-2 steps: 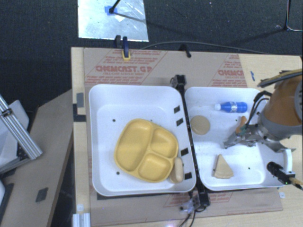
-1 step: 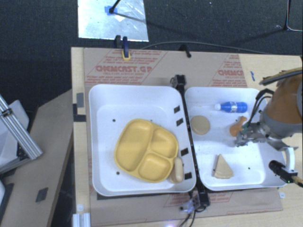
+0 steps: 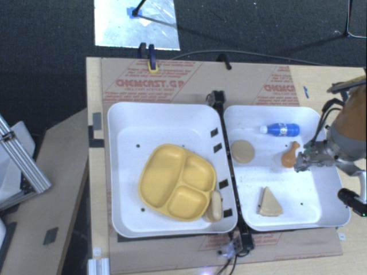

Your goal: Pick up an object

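Observation:
The right bin (image 3: 327,211) holds a blue bottle (image 3: 281,129) lying on its side, a round tan cookie (image 3: 243,151), an orange pear-shaped piece (image 3: 290,154) and a tan wedge (image 3: 268,203). My gripper (image 3: 304,160) hangs low over the right bin, right beside the orange piece on its right side. Nothing shows between the fingers.
The left bin (image 3: 123,125) carries a yellow divided plate (image 3: 178,181) with a small tan bread roll (image 3: 215,205) at its lower right corner. A black divider (image 3: 226,171) runs between the bins. The grey arm (image 3: 351,136) enters from the right edge.

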